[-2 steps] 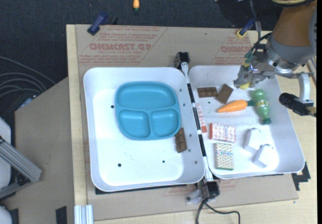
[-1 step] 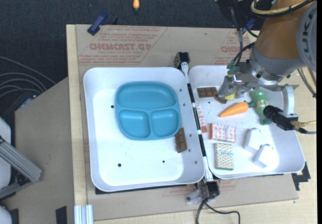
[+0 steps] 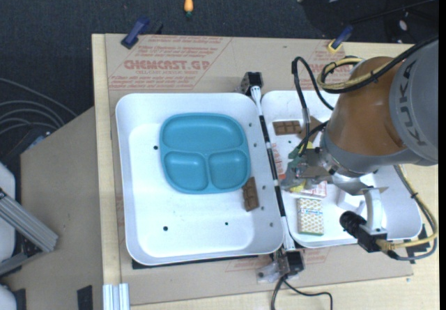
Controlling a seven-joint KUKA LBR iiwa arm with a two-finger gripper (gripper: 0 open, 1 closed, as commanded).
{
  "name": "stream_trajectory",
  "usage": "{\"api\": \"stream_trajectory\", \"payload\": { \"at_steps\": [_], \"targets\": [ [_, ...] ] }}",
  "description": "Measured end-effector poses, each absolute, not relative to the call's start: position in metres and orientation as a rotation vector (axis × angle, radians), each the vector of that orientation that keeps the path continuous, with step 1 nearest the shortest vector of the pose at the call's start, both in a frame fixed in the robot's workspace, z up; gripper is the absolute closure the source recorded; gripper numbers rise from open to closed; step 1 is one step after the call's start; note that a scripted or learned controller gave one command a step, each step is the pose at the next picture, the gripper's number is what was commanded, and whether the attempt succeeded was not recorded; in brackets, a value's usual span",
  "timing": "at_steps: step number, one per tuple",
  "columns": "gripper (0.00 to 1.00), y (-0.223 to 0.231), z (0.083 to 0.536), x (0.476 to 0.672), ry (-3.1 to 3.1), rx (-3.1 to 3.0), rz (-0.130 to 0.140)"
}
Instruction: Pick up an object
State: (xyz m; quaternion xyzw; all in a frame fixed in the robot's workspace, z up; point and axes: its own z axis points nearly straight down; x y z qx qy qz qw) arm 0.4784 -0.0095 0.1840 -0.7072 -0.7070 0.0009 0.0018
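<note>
My gripper [image 3: 301,171] is low over the left part of the right bin [image 3: 404,221], under the orange wrist band of the arm [image 3: 362,127]. Just below it lies a small white packet with a red edge [image 3: 313,190]. A patterned white packet [image 3: 311,219] sits nearer the bin's front. A brown bar [image 3: 286,127] rests at the back left of this bin. In the left bin [image 3: 139,183] a blue divided plate [image 3: 205,152] lies in the middle, with a small brown bar [image 3: 250,196] at its lower right.
The arm's bulk covers most of the right bin's middle and back. A black divider with clamps [image 3: 268,162] runs between the two bins. Black cables [image 3: 306,93] loop over the back of the right bin. Cardboard [image 3: 167,58] lies under both bins.
</note>
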Motion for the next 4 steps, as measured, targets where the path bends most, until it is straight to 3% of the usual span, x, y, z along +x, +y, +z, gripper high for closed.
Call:
{"api": "stream_trajectory", "payload": {
  "at_steps": [1,2,3,4],
  "targets": [
    [1.0,0.032,0.225,0.515,-2.222,-2.22,0.0],
    [1.0,0.004,0.236,0.497,-2.218,-2.22,0.003],
    [1.0,0.016,0.238,0.479,-2.219,-2.219,0.003],
    [1.0,0.002,0.217,0.492,-2.219,-2.22,0.003]
  ]
}}
